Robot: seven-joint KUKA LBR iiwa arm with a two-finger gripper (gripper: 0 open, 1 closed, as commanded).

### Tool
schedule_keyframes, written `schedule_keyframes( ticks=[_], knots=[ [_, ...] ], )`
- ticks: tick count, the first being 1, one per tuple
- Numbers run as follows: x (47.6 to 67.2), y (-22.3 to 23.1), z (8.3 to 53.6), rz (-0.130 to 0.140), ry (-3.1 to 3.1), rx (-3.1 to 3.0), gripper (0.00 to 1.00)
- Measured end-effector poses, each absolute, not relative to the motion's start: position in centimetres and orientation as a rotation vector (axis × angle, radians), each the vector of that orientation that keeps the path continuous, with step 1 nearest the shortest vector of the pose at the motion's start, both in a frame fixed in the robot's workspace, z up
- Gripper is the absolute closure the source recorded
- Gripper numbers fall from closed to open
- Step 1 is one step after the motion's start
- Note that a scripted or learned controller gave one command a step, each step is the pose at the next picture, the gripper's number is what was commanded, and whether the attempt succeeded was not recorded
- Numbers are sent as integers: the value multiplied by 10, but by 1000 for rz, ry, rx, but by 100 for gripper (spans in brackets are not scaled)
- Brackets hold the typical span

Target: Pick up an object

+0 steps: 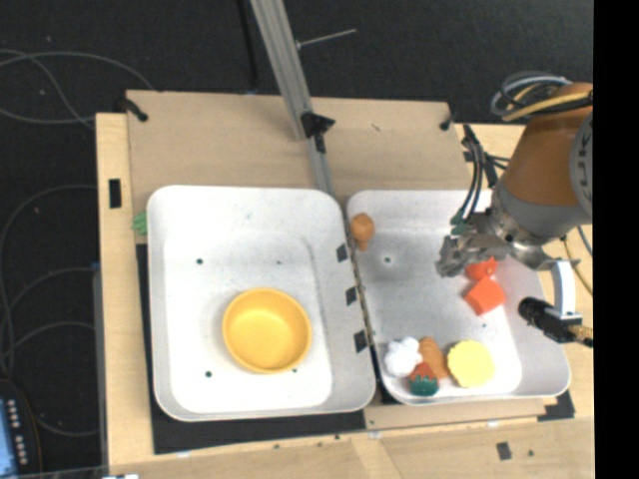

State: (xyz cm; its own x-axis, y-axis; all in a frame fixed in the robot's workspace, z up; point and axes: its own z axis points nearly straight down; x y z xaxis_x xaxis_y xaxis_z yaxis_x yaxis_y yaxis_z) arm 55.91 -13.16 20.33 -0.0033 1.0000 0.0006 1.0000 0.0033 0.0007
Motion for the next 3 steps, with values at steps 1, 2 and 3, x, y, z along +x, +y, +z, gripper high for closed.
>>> schedule_keyframes(
  ticks=[1,2,3],
  knots=[
    [572,-92,209,1,2225,2218,100],
    [592,-43,207,1,2225,2218,100],
    [611,4,224,0,2225,2218,100]
  ],
)
